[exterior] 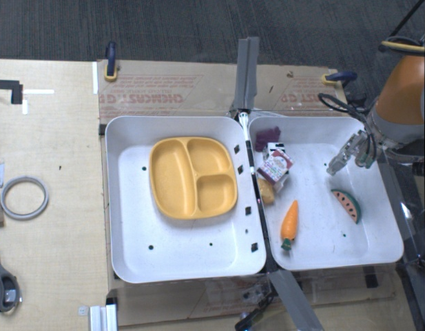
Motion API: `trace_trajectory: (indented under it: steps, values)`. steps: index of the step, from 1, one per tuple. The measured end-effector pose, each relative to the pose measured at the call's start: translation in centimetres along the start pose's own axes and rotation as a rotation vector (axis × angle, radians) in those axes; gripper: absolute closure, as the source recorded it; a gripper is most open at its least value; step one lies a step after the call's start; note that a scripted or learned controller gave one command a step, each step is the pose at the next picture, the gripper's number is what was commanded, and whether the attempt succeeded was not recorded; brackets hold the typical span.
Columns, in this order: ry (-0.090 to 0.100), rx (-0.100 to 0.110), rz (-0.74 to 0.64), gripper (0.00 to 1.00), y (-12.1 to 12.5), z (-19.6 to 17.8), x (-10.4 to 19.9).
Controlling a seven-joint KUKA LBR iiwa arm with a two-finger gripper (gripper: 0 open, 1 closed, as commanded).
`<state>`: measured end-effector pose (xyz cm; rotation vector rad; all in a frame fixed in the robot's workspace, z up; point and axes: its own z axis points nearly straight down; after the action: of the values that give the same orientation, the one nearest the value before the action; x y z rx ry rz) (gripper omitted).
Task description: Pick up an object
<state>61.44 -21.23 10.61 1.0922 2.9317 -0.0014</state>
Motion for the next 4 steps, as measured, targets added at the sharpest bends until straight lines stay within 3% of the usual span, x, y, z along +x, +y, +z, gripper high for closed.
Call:
trace_trajectory:
  steps: [1,2,3,4]
  values:
    - [0.01,0.005,0.146,1.0,-1.4,1.4,0.3]
    - [0.01,0.005,0.146,0.0,-1.4,1.4,0.3]
    - [0.012,0.007,0.365,0.0,-2.3,1.4,6.5]
    - [0.013,0.009,0.607,0.0,-1.5,1.3,16.9]
